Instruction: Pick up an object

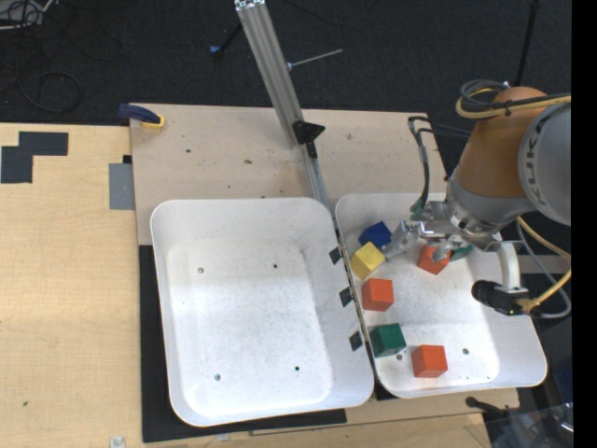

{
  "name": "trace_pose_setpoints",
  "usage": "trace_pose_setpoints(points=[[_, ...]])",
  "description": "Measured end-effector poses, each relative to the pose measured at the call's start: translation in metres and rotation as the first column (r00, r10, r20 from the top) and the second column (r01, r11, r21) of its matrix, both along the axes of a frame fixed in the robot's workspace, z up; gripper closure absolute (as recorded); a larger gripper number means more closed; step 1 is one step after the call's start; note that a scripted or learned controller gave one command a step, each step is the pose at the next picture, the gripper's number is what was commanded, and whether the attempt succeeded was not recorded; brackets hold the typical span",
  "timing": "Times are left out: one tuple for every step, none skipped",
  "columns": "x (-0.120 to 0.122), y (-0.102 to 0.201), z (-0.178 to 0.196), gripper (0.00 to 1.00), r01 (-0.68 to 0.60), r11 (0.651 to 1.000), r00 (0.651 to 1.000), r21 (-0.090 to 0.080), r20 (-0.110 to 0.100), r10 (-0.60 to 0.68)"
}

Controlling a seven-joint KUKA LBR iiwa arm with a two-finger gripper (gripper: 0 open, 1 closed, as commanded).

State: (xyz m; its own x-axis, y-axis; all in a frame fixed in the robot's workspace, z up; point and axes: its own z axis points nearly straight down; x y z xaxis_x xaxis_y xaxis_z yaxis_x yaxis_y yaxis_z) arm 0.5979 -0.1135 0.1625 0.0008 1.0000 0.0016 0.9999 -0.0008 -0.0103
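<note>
Right now, from the overhead camera view, I am down low in the right bin [522, 367], my gripper [431, 243] sitting at the bin's upper middle. A red-orange block [433, 260] lies directly under my wrist, touching or nearly touching the metal there, but whether it sits between my fingers I cannot tell; my own wrist hides them, so I will not claim a hold.

Just to the left lie a blue cube [375, 233] and a yellow cube [367, 259], close together near the wall shared with the left bin [187, 222]. Below them are an orange cube [378, 294], a green cube [387, 339] and another orange cube [429, 360], each apart from the others.

My judgement: this is the grasp step, neither lift nor carry. The next move calls for closing squarely on the red-orange block, then rising straight up without nudging the blue cube beside me.

As for writing, letters run down the grey casing of my arm [550, 171], cut off by the frame and not legible to me. The blocks and the desk [233, 147] carry no labels.
</note>
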Motion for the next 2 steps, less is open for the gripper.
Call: trace_pose_setpoints(points=[[0.005,0.005,-0.04,0.0,0.003,1.0,1.0,0.001,0.009,-0.003],[0.005,0.002,-0.028,1.0,0.012,1.0,1.0,0.0,0.011,-0.012]])
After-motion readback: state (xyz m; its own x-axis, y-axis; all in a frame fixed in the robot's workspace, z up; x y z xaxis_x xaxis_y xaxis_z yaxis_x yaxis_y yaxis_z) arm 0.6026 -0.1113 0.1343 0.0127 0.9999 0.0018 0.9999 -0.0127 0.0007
